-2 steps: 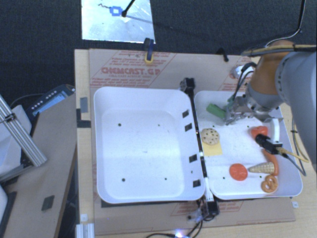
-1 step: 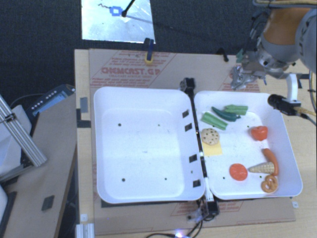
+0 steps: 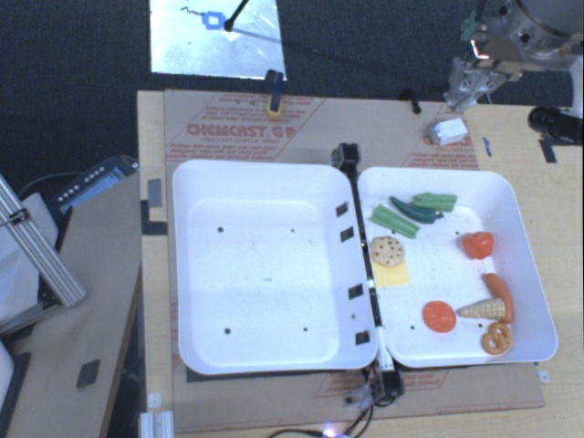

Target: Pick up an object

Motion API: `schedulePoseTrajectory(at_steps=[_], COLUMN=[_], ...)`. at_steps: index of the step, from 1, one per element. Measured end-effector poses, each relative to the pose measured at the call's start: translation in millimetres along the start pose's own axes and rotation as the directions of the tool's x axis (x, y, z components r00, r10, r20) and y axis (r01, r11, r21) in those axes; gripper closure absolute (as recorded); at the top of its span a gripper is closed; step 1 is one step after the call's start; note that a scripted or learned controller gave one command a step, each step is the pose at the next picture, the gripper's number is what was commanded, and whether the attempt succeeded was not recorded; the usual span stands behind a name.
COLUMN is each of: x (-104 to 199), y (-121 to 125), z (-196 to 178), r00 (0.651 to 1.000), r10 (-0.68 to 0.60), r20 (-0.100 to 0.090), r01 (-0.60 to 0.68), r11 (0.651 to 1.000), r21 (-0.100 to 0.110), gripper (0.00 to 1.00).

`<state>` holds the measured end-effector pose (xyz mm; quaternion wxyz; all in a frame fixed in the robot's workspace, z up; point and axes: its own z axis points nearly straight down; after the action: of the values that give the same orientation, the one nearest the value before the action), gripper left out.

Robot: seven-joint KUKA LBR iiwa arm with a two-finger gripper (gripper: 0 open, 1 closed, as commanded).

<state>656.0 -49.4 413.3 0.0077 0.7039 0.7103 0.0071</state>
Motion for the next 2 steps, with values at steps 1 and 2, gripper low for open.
schedulePoseTrajectory(at_steps=[1,2], x=[61,44], y=[-8,-47], z=[-132,-123], r00=[1.0,1.0], r10=[-0.003,0.009], r20=[-0.003,-0.001], r01=[0.003,-0.009], r11=[1.0,1.0], r21=[0.002,0.02], gripper=[1.0,1.0])
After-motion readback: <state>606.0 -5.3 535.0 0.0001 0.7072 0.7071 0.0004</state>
